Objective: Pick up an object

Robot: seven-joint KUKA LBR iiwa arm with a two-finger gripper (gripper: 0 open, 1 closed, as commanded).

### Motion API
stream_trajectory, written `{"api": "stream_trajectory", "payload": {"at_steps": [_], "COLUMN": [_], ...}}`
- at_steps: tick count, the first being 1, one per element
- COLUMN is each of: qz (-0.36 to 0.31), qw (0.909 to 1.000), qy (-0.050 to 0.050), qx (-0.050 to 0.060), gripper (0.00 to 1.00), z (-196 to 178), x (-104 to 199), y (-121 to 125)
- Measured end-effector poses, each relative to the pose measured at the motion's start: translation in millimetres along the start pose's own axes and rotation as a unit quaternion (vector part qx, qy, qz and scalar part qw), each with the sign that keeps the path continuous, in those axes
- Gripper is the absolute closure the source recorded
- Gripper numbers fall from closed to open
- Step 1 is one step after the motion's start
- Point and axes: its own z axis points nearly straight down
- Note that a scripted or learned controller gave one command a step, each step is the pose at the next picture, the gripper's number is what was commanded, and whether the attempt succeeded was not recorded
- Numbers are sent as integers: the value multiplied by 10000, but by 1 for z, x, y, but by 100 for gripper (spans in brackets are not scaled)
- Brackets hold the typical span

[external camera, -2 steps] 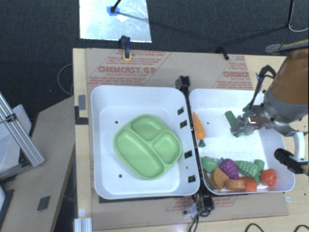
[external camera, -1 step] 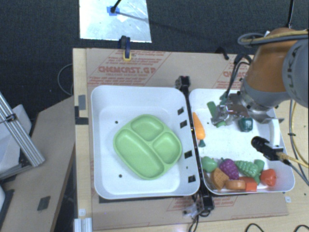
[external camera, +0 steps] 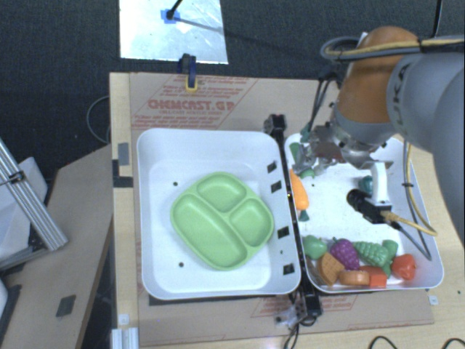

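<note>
The gripper (external camera: 314,158) hangs low at the upper left of the right bin (external camera: 429,267); whether it grips anything cannot be told. Just below it lies a toy carrot (external camera: 298,192), long axis running up-down the frame along the bin's left wall.

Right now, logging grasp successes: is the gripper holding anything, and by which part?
Cannot be told: the gripper is low in the right bin, its fingertips unclear.

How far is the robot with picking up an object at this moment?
Done: the gripper is low at the upper-left corner of the right bin. In hand: nothing I can confirm; the orange carrot lies just below it. Left: lifting an object clear; the green divided plate sits alone in the left bin.
</note>
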Motion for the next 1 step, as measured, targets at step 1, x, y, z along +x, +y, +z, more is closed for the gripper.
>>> {"api": "stream_trajectory", "payload": {"at_steps": [1], "qz": [-4], "qw": [10000], "qy": [4], "qx": [-8], "gripper": [100], "z": [1], "x": [42], "y": [40]}}
